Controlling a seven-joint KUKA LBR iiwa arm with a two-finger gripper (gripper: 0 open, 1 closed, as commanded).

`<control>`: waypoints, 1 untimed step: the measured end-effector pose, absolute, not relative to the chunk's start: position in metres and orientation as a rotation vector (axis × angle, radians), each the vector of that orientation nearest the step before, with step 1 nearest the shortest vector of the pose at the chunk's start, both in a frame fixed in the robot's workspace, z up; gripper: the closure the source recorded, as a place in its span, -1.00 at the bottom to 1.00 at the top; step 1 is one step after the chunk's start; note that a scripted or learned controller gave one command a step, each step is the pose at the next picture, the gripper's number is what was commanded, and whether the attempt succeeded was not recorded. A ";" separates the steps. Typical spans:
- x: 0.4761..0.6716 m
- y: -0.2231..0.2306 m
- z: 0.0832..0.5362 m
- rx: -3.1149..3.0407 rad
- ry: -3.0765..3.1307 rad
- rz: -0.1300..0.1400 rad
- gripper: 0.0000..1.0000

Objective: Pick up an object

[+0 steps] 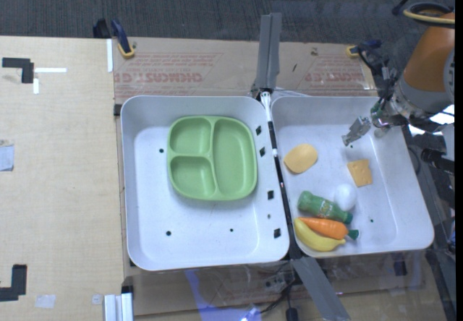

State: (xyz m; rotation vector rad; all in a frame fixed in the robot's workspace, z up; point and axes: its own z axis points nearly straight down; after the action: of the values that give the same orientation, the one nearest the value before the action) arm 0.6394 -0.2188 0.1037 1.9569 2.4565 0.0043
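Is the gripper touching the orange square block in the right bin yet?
Apart. The camera view shows the gripper up near the bin's far right side, with bare white bin floor between it and the orange square block.

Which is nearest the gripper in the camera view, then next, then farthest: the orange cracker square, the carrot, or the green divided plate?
From the gripper:
1. Orange cracker square, right bin, just below it.
2. Carrot, right bin's lower edge.
3. Green divided plate, left bin.
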 end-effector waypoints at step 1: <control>0.640 -0.219 0.113 1.953 2.455 0.004 1.00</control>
State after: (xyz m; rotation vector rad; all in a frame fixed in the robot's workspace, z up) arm 0.6402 -0.2189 0.1133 1.9535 2.4553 0.0043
